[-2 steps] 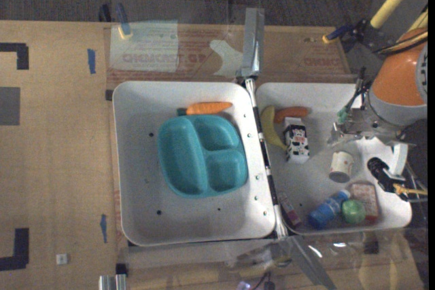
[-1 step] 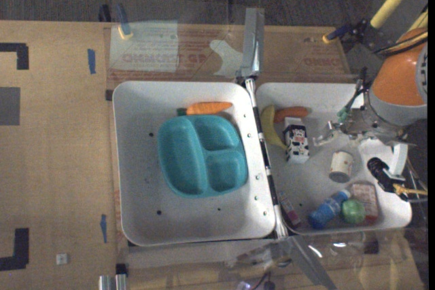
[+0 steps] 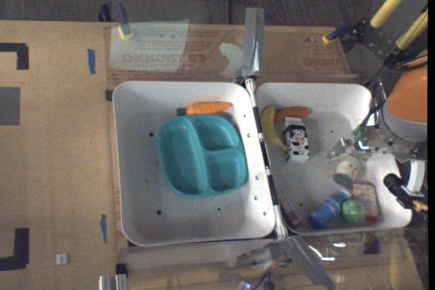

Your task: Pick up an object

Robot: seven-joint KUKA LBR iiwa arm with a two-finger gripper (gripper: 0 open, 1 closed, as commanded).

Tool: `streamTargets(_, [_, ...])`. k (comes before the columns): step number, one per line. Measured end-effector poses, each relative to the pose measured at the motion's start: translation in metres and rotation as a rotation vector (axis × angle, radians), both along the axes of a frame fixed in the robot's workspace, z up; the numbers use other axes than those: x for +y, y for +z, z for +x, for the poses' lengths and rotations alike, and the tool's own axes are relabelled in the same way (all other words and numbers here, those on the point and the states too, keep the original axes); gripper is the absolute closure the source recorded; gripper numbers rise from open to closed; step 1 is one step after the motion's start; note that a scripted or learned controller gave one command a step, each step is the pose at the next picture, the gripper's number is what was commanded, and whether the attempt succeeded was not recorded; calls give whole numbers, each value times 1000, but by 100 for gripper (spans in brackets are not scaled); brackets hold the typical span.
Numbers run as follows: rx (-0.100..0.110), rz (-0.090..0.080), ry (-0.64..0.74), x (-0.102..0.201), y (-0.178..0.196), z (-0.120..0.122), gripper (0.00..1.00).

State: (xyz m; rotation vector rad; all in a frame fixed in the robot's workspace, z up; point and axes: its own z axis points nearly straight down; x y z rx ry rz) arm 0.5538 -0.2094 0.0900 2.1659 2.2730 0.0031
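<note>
**Pincer hanging over right bin, nothing visibly in it**

Pincer is hovering low over the right bin's far-right side, its metal tips pointing inward; whether they are spread or closed I cannot tell from where I'm standing, and I'm seeing nothing between them. Just beneath and beside it a small pale cup is lying, the nearest candidate. Moving outward: a small carton near the front corner, a green ball touching it, a blue bottle lying on its side next to that. Further left, a cow-print box is lying beside a banana, with a reddish sausage-shaped piece behind. Across the divider, the left bin is holding a teal divided tray and a carrot at its far edge.

Judging the cup: probably light, thin-walled, apt to roll or crush. Pinching across its body, gently, looks safest.
</note>
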Motion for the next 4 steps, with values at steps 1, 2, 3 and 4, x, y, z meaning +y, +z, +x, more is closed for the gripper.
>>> streamTargets(1, [-4,-1,-4,-2,10,0,100])
streamTargets(2, [1,0,12,148,151,4,100])
streamTargets(3, [0,-1,-96,115,210,75,100])
streamTargets(4, [5,0,-195,173,195,52,100])
